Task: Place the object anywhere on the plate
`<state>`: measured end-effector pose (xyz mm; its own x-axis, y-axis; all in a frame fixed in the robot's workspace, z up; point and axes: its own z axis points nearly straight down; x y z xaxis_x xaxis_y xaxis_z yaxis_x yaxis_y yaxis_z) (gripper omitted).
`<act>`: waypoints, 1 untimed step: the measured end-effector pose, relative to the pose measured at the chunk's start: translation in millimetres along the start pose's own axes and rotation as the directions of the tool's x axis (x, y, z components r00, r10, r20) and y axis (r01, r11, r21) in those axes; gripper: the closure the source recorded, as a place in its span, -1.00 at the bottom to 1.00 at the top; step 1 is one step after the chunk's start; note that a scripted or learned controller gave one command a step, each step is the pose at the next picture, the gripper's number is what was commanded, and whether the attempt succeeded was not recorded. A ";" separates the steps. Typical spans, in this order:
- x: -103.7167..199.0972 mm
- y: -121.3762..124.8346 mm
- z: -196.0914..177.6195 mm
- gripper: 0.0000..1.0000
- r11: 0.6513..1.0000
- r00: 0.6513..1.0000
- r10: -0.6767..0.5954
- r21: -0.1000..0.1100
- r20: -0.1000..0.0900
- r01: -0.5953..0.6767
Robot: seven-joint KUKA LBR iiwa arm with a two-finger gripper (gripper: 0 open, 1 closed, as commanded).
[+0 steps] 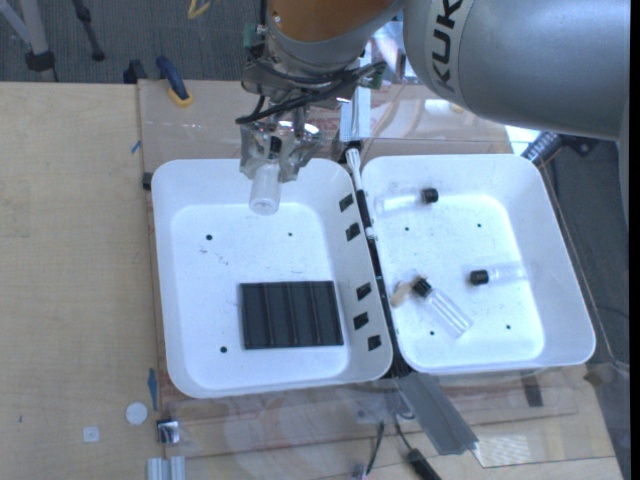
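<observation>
Gripper (270, 158) sits at upper centre of the frame, over the far edge of the left bin (180, 368). Its fingers are closed on a clear vial (264, 186), which hangs below them, tilted a little, open end toward the bin floor.

Dark ribbed plate (291, 314) lies flat in the lower middle of the left bin, well apart from the held vial and toward the bottom of the frame from it.

Right bin (570, 338) holds three more clear vials with black caps: one near its upper left (405, 201), one at right of centre (497, 275), one lower left, lying at a slant (440, 306).

Arm (520, 38) fills the upper right, with an orange band (330, 3) above the wrist.
</observation>
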<state>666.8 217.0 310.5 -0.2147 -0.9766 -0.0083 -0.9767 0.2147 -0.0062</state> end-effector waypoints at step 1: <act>0.2 0.7 24.4 1.00 0.997 0.997 -0.080 -0.006 -0.004 0.080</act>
<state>666.2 217.1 286.1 -0.1358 -0.9907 -0.0037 -0.9907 0.1358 -0.0005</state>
